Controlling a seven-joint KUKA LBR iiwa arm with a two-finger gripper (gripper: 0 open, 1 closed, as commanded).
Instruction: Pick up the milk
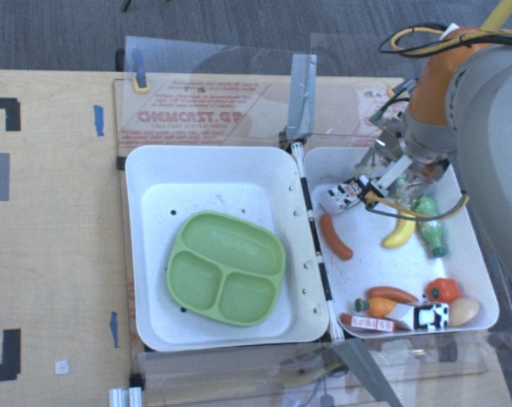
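Milk [344, 195], maybe at end effector [368, 186], rt bin [485, 265]

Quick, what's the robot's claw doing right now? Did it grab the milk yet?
End effector: low in the right bin, right at a small black-and-white milk carton. Whether it has the carton cannot be told.

The arm's bulk [493, 125] ran off the right edge and covered the right bin's far corner [459, 155], the hand [376, 186] was too small to read, and the green bottle's [431, 227] top lay hidden beneath the wrist.
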